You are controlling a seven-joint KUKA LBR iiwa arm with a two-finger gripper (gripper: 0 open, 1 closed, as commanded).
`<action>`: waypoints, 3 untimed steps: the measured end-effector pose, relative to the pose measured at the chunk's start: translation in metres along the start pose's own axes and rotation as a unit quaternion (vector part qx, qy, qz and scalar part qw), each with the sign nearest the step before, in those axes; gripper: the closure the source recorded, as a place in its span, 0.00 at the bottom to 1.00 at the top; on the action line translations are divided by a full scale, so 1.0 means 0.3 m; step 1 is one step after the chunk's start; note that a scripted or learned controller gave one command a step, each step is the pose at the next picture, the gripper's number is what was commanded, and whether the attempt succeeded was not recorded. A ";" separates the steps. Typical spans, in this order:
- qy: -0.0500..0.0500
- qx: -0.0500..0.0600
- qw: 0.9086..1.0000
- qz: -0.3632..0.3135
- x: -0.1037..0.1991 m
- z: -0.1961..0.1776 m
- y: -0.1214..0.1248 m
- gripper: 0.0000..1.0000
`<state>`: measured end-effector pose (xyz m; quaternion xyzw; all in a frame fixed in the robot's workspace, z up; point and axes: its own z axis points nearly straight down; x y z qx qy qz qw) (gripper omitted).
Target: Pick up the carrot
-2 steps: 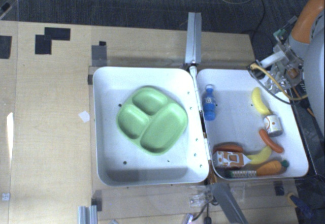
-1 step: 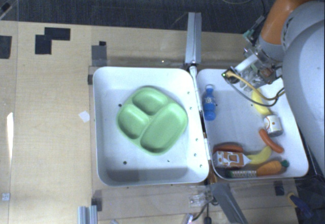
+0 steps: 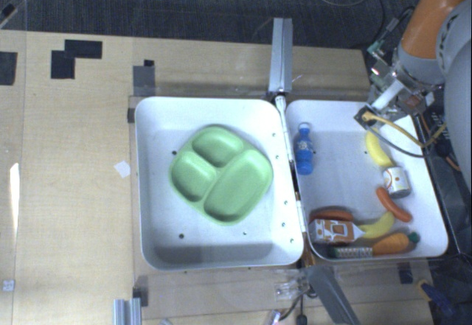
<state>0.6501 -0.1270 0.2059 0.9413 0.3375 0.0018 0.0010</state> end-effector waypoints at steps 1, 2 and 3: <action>-0.001 0.002 0.995 -0.096 -0.099 0.088 -0.073 1.00; 0.000 0.000 0.998 -0.059 -0.208 0.000 0.067 1.00; -0.001 0.000 1.000 -0.020 -0.160 0.212 0.172 1.00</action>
